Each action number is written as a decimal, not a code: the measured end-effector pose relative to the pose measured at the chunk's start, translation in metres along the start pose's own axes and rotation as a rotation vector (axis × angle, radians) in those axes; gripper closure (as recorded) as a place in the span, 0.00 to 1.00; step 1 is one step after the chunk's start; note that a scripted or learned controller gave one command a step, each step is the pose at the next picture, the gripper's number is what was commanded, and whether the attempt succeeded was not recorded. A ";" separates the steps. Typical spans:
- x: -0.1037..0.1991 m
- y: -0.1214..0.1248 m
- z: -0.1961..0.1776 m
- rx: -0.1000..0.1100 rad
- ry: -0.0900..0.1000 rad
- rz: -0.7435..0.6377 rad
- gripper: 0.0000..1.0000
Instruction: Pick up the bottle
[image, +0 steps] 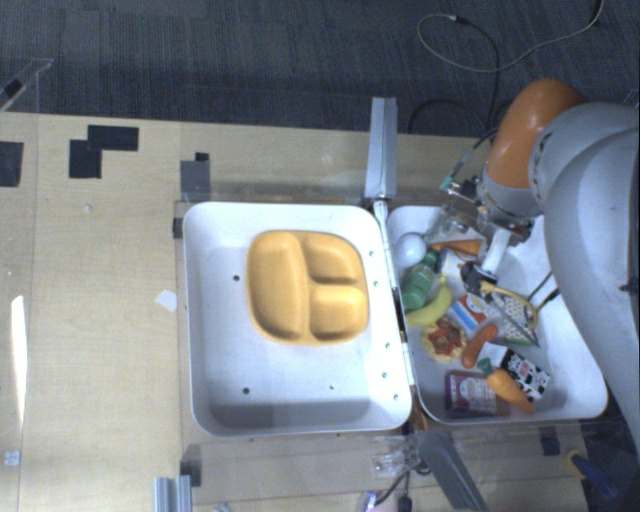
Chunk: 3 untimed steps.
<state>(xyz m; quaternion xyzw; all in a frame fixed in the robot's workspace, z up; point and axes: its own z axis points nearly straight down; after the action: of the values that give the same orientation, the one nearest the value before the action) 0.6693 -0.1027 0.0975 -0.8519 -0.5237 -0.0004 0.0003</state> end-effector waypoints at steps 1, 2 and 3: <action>-0.003 -0.045 0.008 -0.011 0.006 0.263 0.00; -0.001 -0.043 -0.005 -0.014 0.010 0.259 1.00; -0.047 -0.042 0.002 -0.018 0.013 0.621 1.00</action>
<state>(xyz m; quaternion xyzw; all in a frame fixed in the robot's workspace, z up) 0.6111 -0.1258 0.0959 -0.9711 -0.2383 -0.0107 -0.0038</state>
